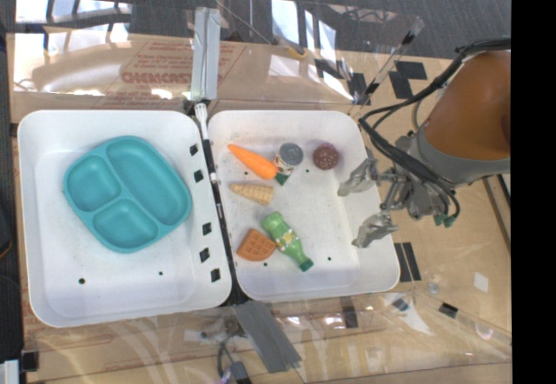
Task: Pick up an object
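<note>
The right bin (343,274) holds an orange carrot (252,161), a grey-lidded small jar (289,155), a dark red round piece (326,156), a tan cone (252,193), a green bottle (287,240) and an orange waffle piece (255,246). My gripper (363,204) hangs over the bin's right edge, open, with its two fingers spread wide apart and nothing between them. It is well to the right of all the objects.
The left bin (52,287) holds a teal divided plate (128,193). A divider (208,200) with black clips runs between the bins. The arm's orange band (473,109) and cables sit to the right of the bins.
</note>
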You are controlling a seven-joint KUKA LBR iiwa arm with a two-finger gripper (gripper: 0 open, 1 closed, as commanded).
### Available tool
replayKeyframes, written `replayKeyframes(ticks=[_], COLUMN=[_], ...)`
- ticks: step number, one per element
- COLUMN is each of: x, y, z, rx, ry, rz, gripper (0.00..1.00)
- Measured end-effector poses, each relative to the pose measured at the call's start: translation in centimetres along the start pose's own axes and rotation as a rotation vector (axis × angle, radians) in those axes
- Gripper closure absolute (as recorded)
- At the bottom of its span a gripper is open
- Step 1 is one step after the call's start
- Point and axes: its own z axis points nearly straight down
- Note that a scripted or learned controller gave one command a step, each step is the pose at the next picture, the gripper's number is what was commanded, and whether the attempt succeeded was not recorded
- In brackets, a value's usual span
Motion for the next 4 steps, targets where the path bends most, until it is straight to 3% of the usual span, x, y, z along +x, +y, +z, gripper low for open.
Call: replayKeyframes(ticks=[1, 2, 3, 4], x=[0.1, -3.1, -3.3, -2.5], y=[0.6, 9.7, 9.2, 13.6], z=[13.0, 13.8, 12.6, 3.8], rx=[-0.003, 0.011, 0.021, 0.002], ry=[0.004, -0.003, -0.006, -0.007], rz=[-0.109, -0.371, -0.371, -0.534], gripper=[0.00, 0.00, 1.00, 1.00])
